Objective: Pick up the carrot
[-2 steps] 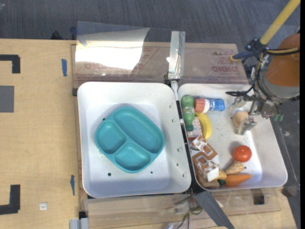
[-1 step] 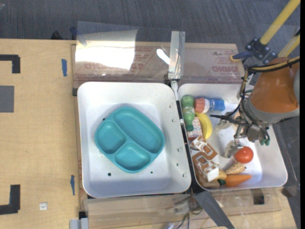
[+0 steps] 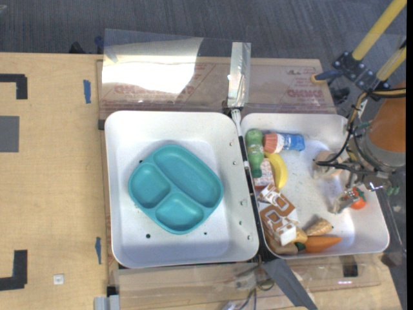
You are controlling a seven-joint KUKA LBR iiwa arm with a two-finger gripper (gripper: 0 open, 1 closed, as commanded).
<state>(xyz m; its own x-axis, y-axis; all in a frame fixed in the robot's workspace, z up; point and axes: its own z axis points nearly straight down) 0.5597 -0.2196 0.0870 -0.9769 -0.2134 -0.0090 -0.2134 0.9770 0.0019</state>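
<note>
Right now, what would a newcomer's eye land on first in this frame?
The teal divided plate draws the eye first, sitting alone in the left bin. Next comes the clutter along the right bin's left side: a banana, a bottle and cartons, with the orange carrot at the near edge. The gripper hangs over that bin's right part, apart from the carrot.

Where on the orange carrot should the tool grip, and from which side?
Grip the orange carrot across its thick middle, coming from above. It lies flat along the right white bin's near wall, its tapered tip pointing right; a brown patterned box crowds its left end.
</note>
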